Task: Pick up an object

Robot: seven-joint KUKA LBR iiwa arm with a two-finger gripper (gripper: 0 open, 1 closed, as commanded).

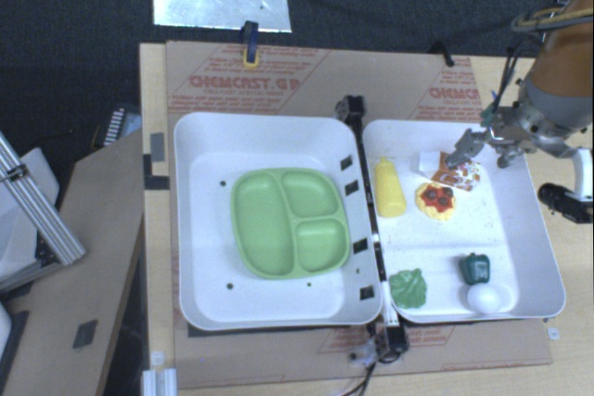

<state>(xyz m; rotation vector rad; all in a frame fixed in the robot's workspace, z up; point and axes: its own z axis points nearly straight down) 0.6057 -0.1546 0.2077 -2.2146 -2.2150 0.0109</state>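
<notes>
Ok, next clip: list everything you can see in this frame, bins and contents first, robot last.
white bins: 2, white, side by side on the bench
divided plate: 1, light green, three compartments, in the left bin
mustard bottle: 1, yellow, right bin near the divider
pizza slice toy: 1, yellow and red, middle of right bin
printed packet: 1, white and red, right bin, under the gripper
lettuce toy: 1, green, right bin front left
dark green object: 1, right bin front
white ball: 1, right bin front, beside the dark green object
gripper: 1, grey, over the packet
</notes>
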